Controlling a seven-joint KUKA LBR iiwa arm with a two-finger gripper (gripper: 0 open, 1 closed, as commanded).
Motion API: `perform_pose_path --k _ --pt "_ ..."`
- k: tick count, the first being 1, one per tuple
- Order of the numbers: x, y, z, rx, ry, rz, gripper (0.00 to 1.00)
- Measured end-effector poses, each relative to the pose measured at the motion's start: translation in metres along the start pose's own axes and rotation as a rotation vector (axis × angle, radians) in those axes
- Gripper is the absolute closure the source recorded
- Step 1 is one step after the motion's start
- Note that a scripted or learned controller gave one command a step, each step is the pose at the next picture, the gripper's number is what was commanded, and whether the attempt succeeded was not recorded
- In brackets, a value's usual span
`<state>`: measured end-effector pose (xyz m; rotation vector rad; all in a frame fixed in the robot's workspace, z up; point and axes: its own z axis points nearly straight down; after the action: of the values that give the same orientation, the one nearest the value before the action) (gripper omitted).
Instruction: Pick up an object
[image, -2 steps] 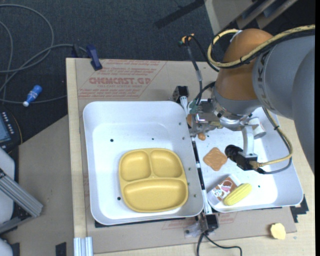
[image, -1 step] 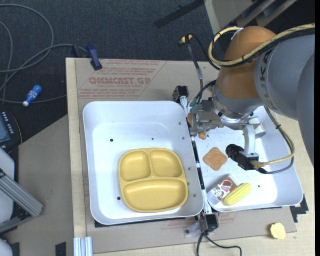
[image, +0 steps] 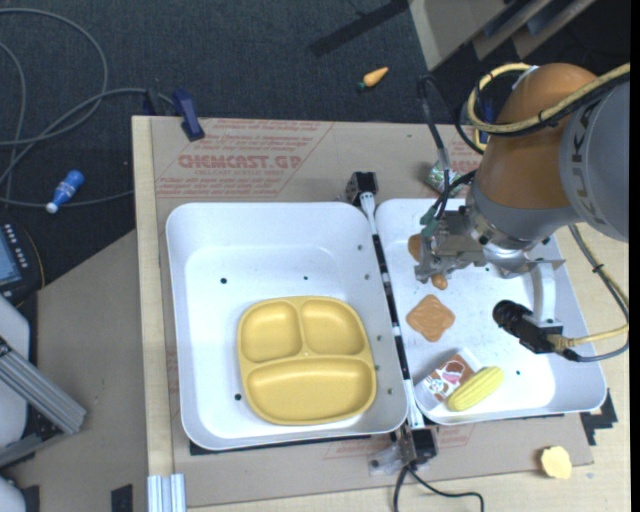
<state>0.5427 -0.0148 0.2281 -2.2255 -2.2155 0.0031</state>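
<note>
My gripper (image: 436, 268) hangs low over the left part of the right bin (image: 540, 385), close to the divider. A small orange-brown bit (image: 440, 281) peeks out right beneath it; whether it is gripped is unclear. An orange piece (image: 414, 243) lies just left of the gripper, partly hidden by it. A flat brown toast-like piece (image: 431, 318) rests on the bin floor just in front of the gripper. At the bin's near corner lie a yellow corn cob (image: 476, 388) and a small red-and-white packet (image: 447, 375), touching each other.
The left bin (image: 260, 250) holds a yellow divided plate (image: 305, 358). A black part with a cable (image: 525, 326) hangs off the arm over the right bin. A yellow lump (image: 556, 461) lies on the bench outside the bins, near the front right.
</note>
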Motion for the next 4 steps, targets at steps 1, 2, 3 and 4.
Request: perform_pose_path --k 1,2,3,4 --pt "0.048 0.004 -0.046 -0.009 0.001 -0.01 1.0" --pt "0.052 0.001 -0.019 0.001 0.0 -0.006 1.0" --pt "0.009 -0.002 -0.003 0.001 0.0 0.0 1.0" --pt "0.044 0.014 -0.011 -0.005 0.001 -0.008 1.0"
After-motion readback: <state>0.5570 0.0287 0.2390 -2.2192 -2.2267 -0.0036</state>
